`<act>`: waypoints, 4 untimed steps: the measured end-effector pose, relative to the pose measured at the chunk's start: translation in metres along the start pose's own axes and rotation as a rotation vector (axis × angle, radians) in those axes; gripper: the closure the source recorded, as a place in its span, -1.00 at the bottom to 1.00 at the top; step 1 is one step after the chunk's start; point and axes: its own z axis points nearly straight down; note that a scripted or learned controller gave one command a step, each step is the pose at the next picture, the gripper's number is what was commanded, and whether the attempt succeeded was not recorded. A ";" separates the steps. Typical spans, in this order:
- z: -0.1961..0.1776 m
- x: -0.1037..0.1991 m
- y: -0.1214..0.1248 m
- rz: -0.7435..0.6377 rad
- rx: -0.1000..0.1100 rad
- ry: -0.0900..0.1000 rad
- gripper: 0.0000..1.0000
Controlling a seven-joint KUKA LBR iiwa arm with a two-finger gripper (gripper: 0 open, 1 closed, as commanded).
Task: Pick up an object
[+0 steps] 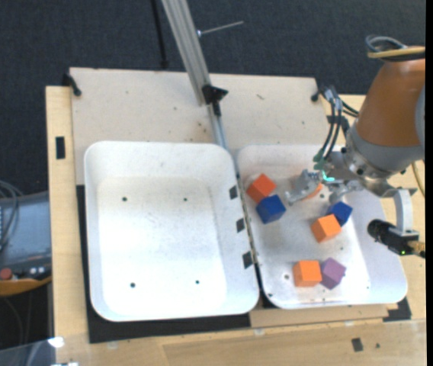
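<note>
Bare white floor fills the left bin [163, 227]; beside it the right bin [384, 280] crowds blocks; my gripper [308, 187] hovers near the blue cube [271, 208], grip state I cannot tell.

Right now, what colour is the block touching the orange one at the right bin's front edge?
Purple block, seen clearly in the camera view.

Gripper [306, 187] low in right bin [384, 280], near blue cube [271, 208]
</note>
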 end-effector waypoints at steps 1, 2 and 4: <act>-0.002 0.000 0.001 0.002 -0.005 -0.001 -1.00; 0.058 0.006 0.001 0.004 0.002 -0.001 -1.00; 0.147 -0.005 0.002 0.004 -0.006 -0.003 -1.00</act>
